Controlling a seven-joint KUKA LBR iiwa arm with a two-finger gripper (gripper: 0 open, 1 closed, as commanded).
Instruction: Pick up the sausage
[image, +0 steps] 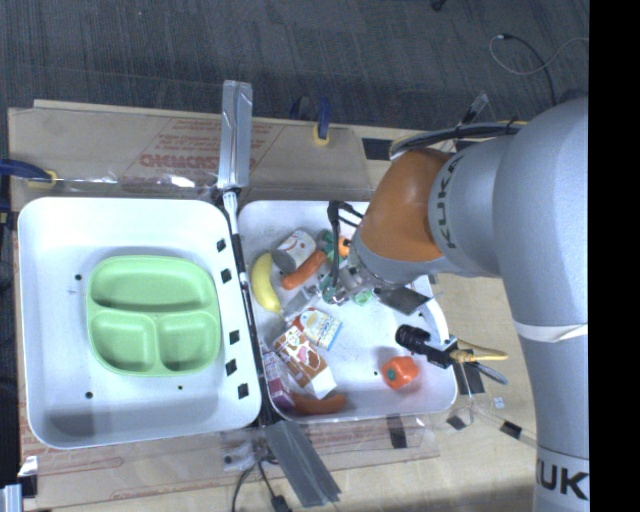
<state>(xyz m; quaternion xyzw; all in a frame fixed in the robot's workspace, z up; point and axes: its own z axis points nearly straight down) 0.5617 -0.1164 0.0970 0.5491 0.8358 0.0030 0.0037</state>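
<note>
Bench under brown cardboard, two white bins side by side: left bin, right bin.

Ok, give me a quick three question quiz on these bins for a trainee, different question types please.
1. True or false: the sausage lies in the left bin.
2. What lies nearest the banana? A tray, B carrot, C sausage.
3. Which bin is the end effector over?

Key: 1 false, it lies in the right bin. 2 B. 3 the right bin.
</note>
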